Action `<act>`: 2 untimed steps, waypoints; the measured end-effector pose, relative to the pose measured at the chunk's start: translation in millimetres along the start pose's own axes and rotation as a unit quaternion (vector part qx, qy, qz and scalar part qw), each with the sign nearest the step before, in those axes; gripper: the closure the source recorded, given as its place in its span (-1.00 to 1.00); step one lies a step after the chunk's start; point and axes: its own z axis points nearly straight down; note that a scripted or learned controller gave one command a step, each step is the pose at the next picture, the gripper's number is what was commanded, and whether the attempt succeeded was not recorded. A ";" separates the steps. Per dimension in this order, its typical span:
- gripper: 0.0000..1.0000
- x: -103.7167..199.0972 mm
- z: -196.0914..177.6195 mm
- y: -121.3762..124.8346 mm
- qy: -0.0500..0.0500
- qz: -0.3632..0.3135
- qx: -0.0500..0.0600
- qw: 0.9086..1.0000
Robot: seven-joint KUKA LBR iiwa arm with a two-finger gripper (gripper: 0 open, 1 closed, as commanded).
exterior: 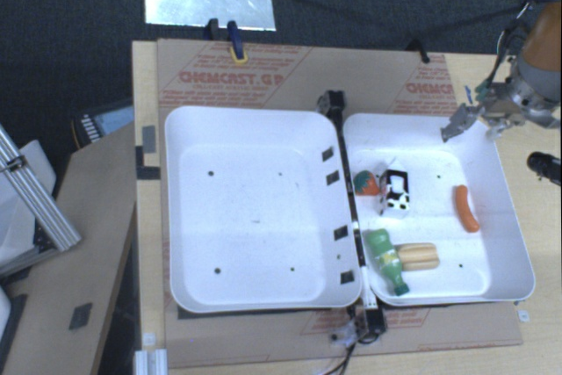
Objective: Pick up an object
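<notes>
Hand (479,120) above right bin (500,189), sausage (466,208), green bottle (386,259)

The pale wooden table (105,215) carries a flat brown cardboard sheet with red print (263,70). On that sheet sit two shallow white plastic bins — the left bin (255,215) and the right bin (505,215) — touching side by side.

White bins (255,123), green bottle (386,259), orange sausage (466,208), black-and-white cow (395,191).
</notes>
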 end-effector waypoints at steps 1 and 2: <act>-1.00 -1.6 -150.1 26.8 -0.003 -0.002 -0.009 1.000; 1.00 -1.1 -151.2 25.4 -0.002 -0.004 -0.003 1.000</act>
